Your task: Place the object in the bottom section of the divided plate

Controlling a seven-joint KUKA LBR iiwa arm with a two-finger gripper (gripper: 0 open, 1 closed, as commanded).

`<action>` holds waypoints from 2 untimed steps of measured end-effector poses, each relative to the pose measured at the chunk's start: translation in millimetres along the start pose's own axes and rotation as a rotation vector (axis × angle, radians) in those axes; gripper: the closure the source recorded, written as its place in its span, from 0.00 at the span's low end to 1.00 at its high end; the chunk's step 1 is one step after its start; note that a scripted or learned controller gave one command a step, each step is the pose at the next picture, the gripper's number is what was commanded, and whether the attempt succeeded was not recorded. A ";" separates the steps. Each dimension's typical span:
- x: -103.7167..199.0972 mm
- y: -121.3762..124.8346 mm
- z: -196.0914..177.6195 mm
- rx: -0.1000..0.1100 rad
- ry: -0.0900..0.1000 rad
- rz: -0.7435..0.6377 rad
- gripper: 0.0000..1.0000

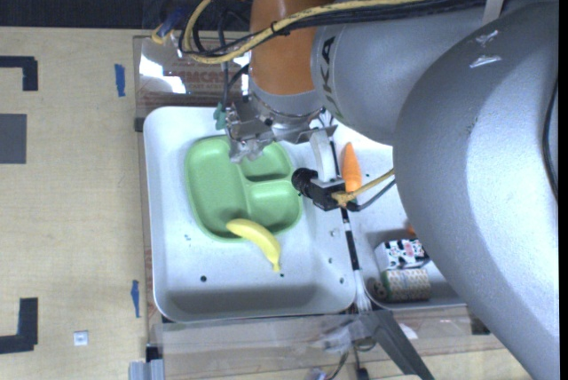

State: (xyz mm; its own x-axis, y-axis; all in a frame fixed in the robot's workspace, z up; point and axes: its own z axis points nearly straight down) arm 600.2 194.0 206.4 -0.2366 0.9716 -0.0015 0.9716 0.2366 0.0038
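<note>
Hovering over the green divided plate [240, 187] in the left bin [169, 218], the gripper [247, 143] is seen near its upper edge; finger state cannot be told. The banana [257, 241] is lying across the plate's lower rim, half spilling onto the bin floor, so placement is judged incomplete.

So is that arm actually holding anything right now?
It cannot be told. The tool sits low over the green divided plate. The banana lies apart, on the plate's near edge.
</note>
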 end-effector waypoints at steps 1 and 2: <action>-50.6 -55.0 101.3 0.007 0.001 0.242 1.00; 41.8 -37.3 16.1 0.005 0.001 0.215 1.00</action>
State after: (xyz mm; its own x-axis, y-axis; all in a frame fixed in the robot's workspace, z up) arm 554.1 225.8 190.1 -0.0237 0.9997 -0.0002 0.9997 0.0237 -0.0011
